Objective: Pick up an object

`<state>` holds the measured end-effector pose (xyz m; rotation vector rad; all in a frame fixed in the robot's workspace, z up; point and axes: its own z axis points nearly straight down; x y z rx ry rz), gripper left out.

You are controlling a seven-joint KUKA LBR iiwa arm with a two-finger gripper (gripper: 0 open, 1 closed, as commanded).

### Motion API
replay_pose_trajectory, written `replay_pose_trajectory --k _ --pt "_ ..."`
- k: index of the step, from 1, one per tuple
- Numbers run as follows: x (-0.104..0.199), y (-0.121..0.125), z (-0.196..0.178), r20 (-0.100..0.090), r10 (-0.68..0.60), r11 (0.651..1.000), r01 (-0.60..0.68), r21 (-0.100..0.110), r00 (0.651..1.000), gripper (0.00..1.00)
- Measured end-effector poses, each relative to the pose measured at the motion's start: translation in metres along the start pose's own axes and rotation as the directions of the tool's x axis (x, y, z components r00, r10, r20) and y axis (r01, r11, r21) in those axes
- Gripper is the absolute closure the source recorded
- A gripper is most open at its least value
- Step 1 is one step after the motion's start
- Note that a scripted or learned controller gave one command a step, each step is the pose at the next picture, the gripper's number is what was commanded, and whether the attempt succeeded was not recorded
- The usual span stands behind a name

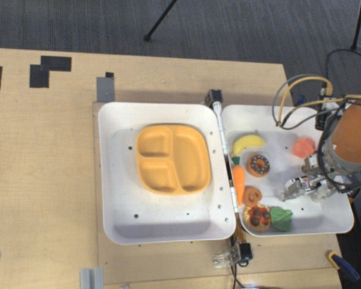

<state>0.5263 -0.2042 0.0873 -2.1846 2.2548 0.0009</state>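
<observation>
- While hanging over the right bin (340,221), gripper (290,189) low above bare floor, nothing between its tips; apart or together, cannot tell
- Toy food to its left: banana (248,142), doughnut (258,165), carrot (238,177), green piece (281,218) at the near edge
- Pink piece (304,147) farther back
- Yellow divided tray (171,159) in the left bin (117,221)

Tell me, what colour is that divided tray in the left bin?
Yellow-orange: the divided tray, seen in the camera view.
</observation>
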Motion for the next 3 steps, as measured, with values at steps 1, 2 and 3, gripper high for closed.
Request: replay_pose_trajectory --k 1,2,3 --pt "0.000 -0.033 -0.018 0.000 -0.096 0.995 0.096 0.003 0.995 0.00" --pt "-0.018 -0.030 0.000 -0.004 -0.288 0.958 0.288 0.002 0.958 0.00" --pt "-0.011 -0.088 -0.058 0.000 -0.058 0.998 0.058 0.005 0.998 0.00"
